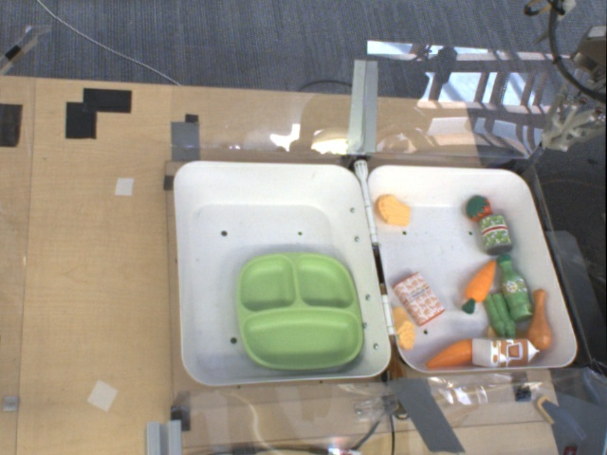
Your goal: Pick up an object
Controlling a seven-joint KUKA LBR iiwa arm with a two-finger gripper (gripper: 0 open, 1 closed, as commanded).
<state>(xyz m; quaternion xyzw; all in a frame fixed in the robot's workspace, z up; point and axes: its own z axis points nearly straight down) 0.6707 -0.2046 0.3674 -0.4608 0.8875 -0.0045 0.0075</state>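
Observation:
The right bin (446,190) holds several toy food items. A yellow-orange round piece (393,210) lies at its back left. A green and red can (490,227) lies at the back right. A pink box (418,299) sits near the left wall, with a small yellow piece (406,333) just in front of it. A carrot (480,285), a green bottle (515,293) and an orange piece (540,320) crowd the right side. A white bottle (504,352) and another carrot (450,354) lie along the front wall.
The left bin (218,207) holds a green divided plate (300,311) in its front half. A metal post (363,112) stands behind the seam between the bins. Cables and metal framing (569,83) sit at the back right.

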